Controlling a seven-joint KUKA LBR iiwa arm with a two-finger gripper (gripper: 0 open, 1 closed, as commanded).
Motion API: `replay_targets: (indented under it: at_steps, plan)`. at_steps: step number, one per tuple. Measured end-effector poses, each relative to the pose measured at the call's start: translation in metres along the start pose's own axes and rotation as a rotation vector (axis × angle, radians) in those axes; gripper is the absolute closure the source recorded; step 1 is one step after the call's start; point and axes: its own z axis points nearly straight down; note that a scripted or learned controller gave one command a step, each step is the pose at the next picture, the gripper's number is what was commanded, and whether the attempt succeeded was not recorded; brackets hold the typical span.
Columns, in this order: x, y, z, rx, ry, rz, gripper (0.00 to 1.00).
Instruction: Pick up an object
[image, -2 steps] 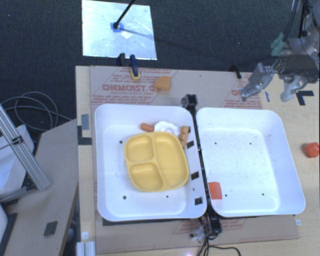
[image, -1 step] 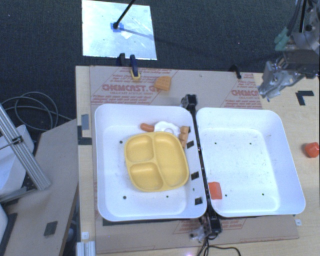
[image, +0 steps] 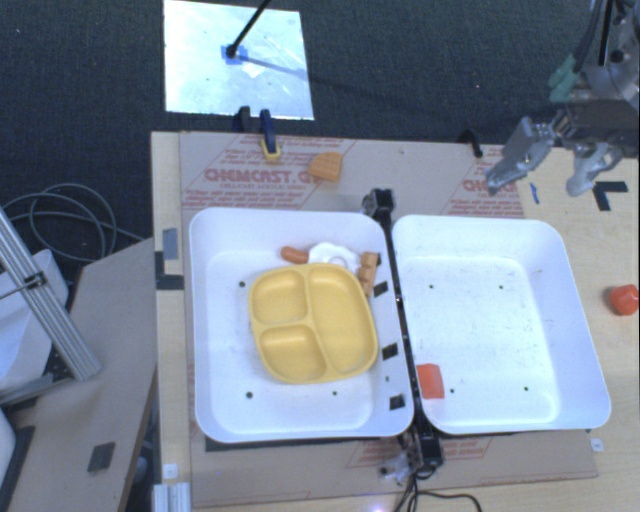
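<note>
The gripper hangs wide open with nothing in it, up past the far right corner of the yellow plate, so picking is not started.

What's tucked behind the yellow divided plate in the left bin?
Behind the yellow three-compartment plastic plate lie a small orange sausage-shaped piece, a white cup-like object and a tan block. The plate's rim covers the white object's lower part.

Divided plate: yellow
Bins: white
Block in right bin: orange-red
Surface: tan, red lettering
Claw: grey
</note>
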Motion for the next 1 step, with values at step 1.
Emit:
replay_targets:
  at_steps: [1]
  plan:
    - [0.0,0.0,0.0,0.0,0.0,0.0,0.0]
